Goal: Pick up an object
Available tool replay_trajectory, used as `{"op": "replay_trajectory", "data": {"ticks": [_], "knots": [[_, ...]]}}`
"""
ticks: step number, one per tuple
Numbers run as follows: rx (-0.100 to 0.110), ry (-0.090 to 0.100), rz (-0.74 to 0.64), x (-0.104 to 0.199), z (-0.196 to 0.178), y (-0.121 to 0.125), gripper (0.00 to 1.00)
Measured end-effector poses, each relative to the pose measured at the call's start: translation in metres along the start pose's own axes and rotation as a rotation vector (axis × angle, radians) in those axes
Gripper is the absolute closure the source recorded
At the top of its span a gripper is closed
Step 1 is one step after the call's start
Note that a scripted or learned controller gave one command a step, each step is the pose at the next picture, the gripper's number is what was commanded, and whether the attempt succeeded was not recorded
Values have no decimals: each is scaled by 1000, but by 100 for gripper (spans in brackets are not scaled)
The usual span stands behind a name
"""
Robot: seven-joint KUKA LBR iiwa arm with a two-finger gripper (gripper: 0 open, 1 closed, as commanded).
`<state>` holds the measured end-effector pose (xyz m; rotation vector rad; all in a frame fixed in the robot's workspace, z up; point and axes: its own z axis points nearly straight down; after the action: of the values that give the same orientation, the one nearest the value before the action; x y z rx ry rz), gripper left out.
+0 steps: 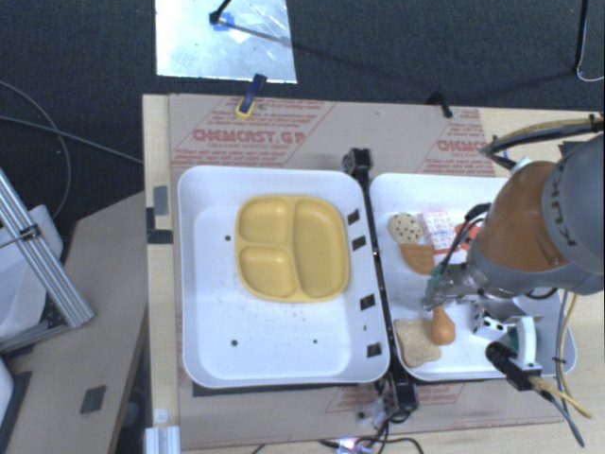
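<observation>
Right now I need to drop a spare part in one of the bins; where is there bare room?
The left white bin has bare floor below and left of the yellow divided plate. The right white bin is crowded: speckled cookie, bread slice and orange piece lie beside the arm.
</observation>
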<state>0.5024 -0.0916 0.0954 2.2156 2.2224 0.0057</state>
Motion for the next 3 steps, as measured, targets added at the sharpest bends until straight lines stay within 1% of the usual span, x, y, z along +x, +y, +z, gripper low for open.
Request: {"op": "replay_trajectory", "data": {"ticks": [1,2,3], "knots": [[-12,0,-9,52,-95,86,100],[-3,-5,3,-25,-67,169,100],[2,2,-7,46,-90,142,100]]}}
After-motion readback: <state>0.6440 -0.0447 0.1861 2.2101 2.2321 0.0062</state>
